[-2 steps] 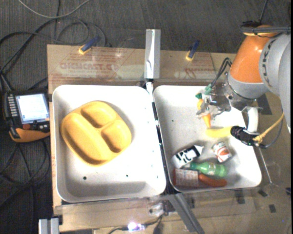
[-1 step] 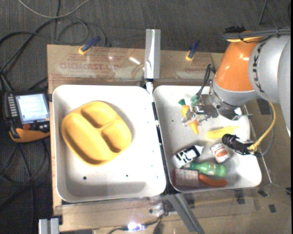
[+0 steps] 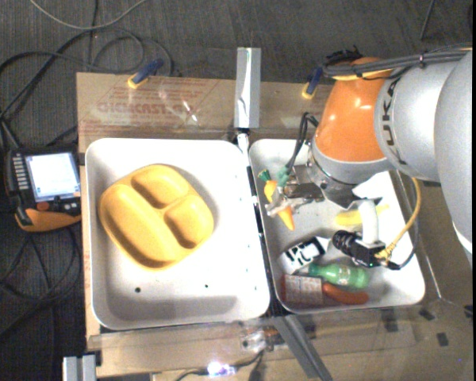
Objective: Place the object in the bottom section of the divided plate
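A yellow divided plate [image 3: 157, 213] with three sections lies in the left bin [image 3: 119, 300], tilted so its large section faces the lower left. My gripper [image 3: 284, 198] hangs low over the upper left part of the right bin [image 3: 412, 288], under the orange wrist band. It is right at a small orange and green toy vegetable [image 3: 270, 189], and a yellow-orange piece [image 3: 287, 217] lies just below. The wrist hides how the gripper meets these pieces.
The right bin also holds a black-and-white item [image 3: 303, 252], a green bottle [image 3: 339, 275], a red sausage [image 3: 347, 295], a brown packet [image 3: 301, 289] and a yellow banana [image 3: 351, 217]. A dark cable connector [image 3: 355, 247] hangs off the arm. The wall between the bins [image 3: 259, 221] is next to the gripper.
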Robot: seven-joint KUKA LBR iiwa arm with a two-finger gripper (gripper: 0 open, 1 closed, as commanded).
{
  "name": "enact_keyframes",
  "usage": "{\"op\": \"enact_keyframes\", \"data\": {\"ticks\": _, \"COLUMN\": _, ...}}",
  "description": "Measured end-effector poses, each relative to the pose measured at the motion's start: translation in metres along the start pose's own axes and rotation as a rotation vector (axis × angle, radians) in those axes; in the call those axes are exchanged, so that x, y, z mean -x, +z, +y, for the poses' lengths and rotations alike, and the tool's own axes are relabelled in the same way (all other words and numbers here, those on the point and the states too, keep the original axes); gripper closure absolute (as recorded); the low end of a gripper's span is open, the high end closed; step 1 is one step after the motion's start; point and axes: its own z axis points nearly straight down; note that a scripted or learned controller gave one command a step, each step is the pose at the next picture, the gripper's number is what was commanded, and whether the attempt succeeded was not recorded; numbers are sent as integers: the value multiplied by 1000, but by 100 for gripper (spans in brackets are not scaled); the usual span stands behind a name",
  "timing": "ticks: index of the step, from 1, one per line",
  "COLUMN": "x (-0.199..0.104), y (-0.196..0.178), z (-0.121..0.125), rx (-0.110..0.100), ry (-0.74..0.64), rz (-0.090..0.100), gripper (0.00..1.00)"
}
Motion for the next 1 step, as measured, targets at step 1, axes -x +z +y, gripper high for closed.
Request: {"op": "enact_keyframes", "data": {"ticks": 1, "x": -23, "y": -55, "z": 20, "rx": 0, "ry": 160, "rz": -2, "gripper": 100}}
